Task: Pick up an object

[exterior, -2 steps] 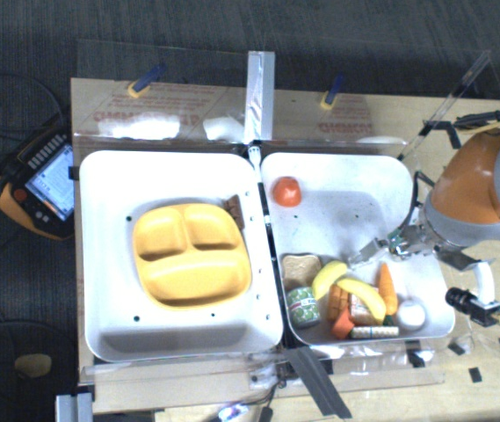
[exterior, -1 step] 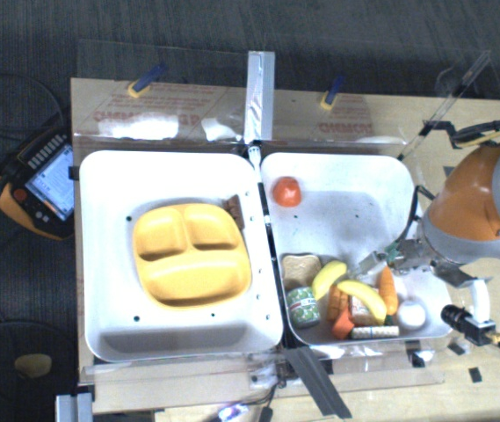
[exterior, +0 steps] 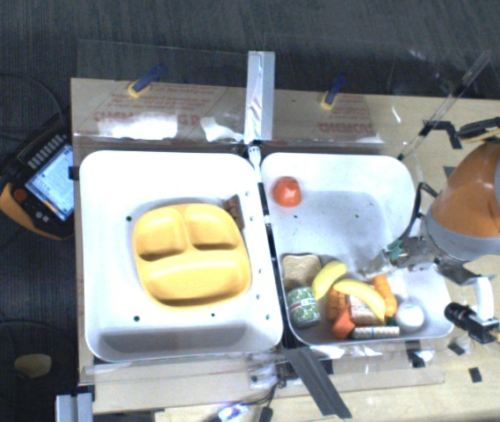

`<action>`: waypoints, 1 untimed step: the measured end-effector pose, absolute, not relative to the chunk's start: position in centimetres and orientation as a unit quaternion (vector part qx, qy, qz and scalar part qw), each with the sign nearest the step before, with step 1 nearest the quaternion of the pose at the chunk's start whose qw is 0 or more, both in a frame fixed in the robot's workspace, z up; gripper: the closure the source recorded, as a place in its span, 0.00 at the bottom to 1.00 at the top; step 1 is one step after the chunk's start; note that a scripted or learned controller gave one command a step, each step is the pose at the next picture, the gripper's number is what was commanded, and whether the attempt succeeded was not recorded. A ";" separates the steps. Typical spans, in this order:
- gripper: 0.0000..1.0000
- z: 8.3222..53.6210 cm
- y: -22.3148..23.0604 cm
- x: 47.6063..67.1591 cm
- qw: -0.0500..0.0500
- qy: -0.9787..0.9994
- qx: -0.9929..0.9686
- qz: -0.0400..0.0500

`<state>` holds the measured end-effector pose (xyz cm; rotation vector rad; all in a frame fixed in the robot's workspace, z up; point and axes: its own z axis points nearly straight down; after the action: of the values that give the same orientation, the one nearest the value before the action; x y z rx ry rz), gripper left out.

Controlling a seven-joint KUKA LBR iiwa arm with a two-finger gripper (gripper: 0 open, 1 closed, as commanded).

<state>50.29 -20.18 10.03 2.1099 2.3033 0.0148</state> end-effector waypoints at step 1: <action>1.00 9.0 -19.4 51.1 0.004 0.736 0.677 0.001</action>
<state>51.08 -19.41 9.01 2.1193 2.3069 0.0023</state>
